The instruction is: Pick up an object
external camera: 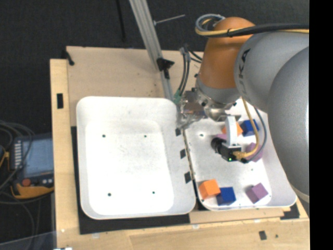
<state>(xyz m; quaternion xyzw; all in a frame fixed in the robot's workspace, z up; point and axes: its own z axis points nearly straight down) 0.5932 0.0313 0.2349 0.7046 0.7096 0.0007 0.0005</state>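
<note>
Camera view is looking down at a slant, and nearest to it three blocks are lying in a row along the near rim of the right bin (205,158): one orange block (209,188), one blue block (226,196) touching it or just beside it, and one purple block (256,192) a little apart to the right. These are looking like the easiest targets for the pick, since nothing is covering them.

Farther in, under the wrist, a second blue block (248,127) is showing, with a scrap of orange just beside it and a scrap of purple nearer the camera; both scraps are too hidden to name with confidence. So the count is running at two bins, two blue blocks, one sure orange and one sure purple, and possibly one more of each.

Farther still, the gripper (187,113) is hanging low at the far left corner of the right bin, close to the wall it shares with the left bin (125,155). Whether it is spread or pressed together I cannot tell, and nothing is visibly sitting in it.

The risk, as I am judging it, is twofold. The gripper is sitting well apart from every block, so a grasp made there would be closing on air. Being so near the shared wall, it could also be catching the rim and jolting the bin.
</note>
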